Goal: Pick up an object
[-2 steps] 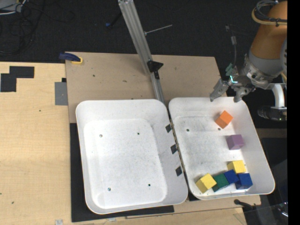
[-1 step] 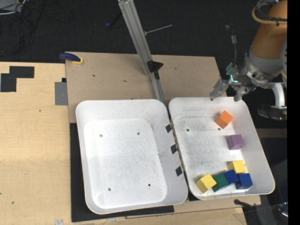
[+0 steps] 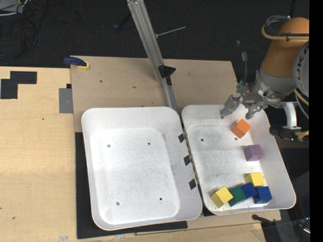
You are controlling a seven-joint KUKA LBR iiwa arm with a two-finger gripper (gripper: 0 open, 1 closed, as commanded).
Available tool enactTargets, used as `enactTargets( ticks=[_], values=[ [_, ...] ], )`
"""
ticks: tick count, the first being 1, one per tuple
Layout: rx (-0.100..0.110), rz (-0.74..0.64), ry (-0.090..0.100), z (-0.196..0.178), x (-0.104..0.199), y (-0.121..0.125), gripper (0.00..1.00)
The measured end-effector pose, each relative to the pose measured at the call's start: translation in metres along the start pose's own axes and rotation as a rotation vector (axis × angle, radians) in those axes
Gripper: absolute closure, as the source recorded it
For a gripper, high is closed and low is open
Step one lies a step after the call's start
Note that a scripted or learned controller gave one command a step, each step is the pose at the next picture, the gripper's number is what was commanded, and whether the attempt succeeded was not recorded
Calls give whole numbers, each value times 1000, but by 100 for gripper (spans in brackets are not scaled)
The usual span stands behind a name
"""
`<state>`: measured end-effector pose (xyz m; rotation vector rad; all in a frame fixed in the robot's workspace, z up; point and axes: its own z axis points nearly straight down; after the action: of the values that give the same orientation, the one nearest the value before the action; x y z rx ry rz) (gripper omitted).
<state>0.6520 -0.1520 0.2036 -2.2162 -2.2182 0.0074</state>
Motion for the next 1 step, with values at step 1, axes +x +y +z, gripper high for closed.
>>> enactTargets(
  ticks=[1],
  values=[
    [0, -1, 0, 45, -1, 4, 0]
  ],
)
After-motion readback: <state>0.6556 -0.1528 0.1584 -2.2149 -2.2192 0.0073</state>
